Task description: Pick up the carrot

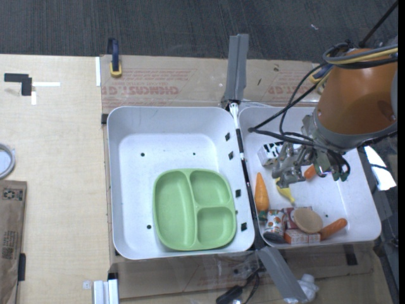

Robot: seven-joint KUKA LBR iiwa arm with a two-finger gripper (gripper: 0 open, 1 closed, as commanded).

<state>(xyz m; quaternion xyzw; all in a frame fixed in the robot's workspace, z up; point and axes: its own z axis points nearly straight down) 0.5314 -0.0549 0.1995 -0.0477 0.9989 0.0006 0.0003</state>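
Observation:
The carrot [261,192] is orange and tapered. It lies lengthwise along the left wall of the right bin [358,198], tip pointing away from me. My gripper [290,170] hangs low over the middle of that bin, a short way right of the carrot and slightly beyond it. Nothing of the carrot touches it. A small orange piece [309,172] sits right beside the gripper's body, and a yellow item [286,193] lies just under it.
The left bin [126,170] holds a green divided plate [195,209]. At the right bin's near edge lie a tan bowl-like item [307,220], small red-and-white packages [278,223] and a second orange carrot-like piece [333,227]. Cables trail from the arm's orange band [357,97].

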